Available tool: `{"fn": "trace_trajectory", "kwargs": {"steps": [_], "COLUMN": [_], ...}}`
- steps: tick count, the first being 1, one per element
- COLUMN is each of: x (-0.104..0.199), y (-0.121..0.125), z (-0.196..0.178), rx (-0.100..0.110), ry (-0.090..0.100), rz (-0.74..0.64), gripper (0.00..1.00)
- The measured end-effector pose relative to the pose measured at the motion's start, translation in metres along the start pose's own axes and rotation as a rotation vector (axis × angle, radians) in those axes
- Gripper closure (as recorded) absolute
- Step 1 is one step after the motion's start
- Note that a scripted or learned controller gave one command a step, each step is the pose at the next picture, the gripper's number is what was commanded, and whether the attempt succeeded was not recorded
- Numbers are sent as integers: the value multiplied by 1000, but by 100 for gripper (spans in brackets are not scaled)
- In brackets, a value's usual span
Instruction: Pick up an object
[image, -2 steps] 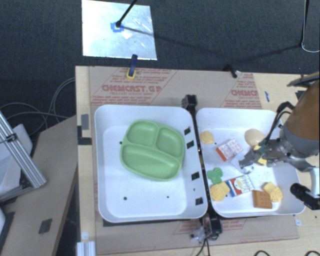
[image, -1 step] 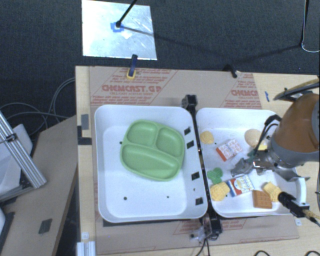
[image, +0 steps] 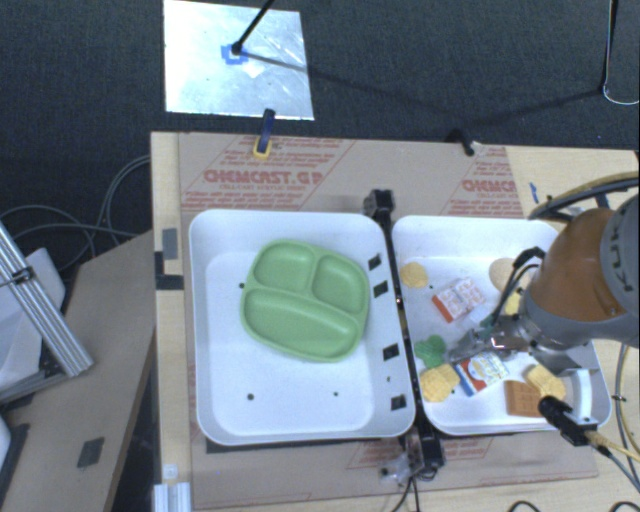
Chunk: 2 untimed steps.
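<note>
My gripper (image: 478, 342) hangs low over the middle of the right bin (image: 440, 232), reaching in from the right under the grey and orange arm (image: 580, 275). Just below its tip lies a white packet with red and blue print (image: 485, 373). A green leafy piece (image: 430, 351) and a yellow lumpy item (image: 437, 383) lie to its left. A red and white packet (image: 458, 299) sits above it. A yellow round piece (image: 413, 273) and a pale yellow one (image: 503, 270) lie further back. A brown cracker (image: 522, 399) rests near the front right.
The left bin (image: 215, 400) holds a green divided plate (image: 305, 300). A black divider with clips (image: 393, 300) runs between the two bins. Cables and a metal sheet (image: 238, 60) lie beyond the bench's far edge.
</note>
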<state>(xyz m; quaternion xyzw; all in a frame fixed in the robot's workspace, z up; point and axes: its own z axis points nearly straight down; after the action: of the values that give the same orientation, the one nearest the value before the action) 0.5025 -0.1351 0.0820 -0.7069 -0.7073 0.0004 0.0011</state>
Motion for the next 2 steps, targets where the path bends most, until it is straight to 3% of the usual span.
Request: {"fn": "trace_trajectory", "kwargs": {"steps": [1,2], "x": [0,-1], "y": [1,5], "z": [-13,-56], "rx": [-5,-7], "ry": [-1,-2], "rz": [0,-3], "gripper": [100,100]}}
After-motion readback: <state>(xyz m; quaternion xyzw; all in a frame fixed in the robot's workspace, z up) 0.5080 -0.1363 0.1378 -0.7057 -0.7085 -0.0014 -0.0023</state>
